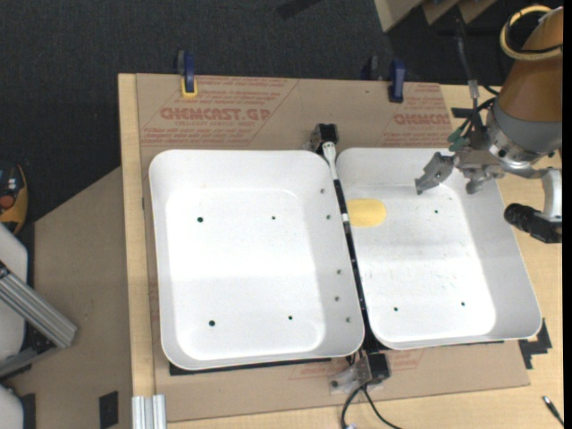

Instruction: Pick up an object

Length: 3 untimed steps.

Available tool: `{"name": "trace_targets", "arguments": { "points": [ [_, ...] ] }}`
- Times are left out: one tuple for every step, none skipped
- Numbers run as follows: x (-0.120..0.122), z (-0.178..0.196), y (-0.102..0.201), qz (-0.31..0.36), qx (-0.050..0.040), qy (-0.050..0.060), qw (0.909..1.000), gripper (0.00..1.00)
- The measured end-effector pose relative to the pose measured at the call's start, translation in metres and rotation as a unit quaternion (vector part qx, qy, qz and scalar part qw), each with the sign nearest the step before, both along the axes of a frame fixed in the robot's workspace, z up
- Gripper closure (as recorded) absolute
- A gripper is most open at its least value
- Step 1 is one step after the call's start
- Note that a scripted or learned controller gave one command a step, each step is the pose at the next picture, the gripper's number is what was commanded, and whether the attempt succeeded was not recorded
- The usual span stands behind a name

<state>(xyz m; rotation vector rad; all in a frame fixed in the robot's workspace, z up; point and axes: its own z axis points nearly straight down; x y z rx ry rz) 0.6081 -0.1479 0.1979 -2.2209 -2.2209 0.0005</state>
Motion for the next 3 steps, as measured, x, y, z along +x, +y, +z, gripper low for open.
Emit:
{"name": "trace_targets", "arguments": {
  "points": [
    [0.001, 0.011, 0.0, 0.0, -0.0004, -0.002, 1.0, 1.0],
    [0.016, 0.074, 0.069, 0.004, 0.0, -0.004, 1.0, 1.0],
    [0.013, 0.13, -0.025, -0.003, -0.0036, -0.005, 1.0, 1.0]
  ]
}}
